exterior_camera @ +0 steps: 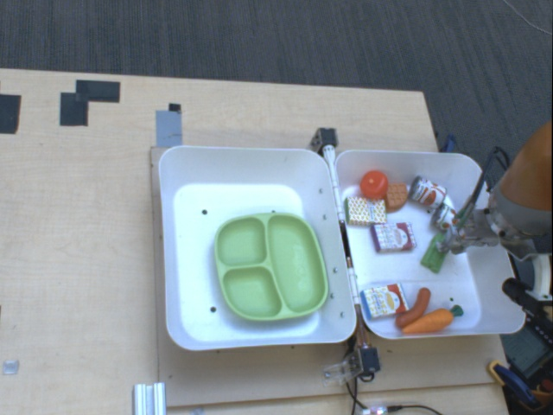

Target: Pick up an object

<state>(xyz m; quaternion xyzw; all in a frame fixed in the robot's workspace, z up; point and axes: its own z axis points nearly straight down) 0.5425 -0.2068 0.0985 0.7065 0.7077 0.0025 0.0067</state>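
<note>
Broadly, the light wooden bench [78,258] carries two shallow white bins side by side. The left bin [186,232] holds a green divided plate [270,267] with three compartments, lying flat near the bin's middle. The right bin [467,167] holds the small things. The arm [527,188] enters from the right edge, and its gripper [449,236] sits low over the right part of that bin, just at the top end of a green block [434,256]; whether the block is between its fingers cannot be told, nor how wide they stand. Near the bin's front edge lie an orange carrot [429,321], a brown sausage [414,307] touching it, and a small carton [384,301] just beside them. Toward the middle lies a dark red packet [393,237], with a yellow-green packet [365,210] just behind it. At the back sit a silver can [429,194], a red tomato [374,183] and a tan biscuit [397,196] touching the tomato's right side.
</note>
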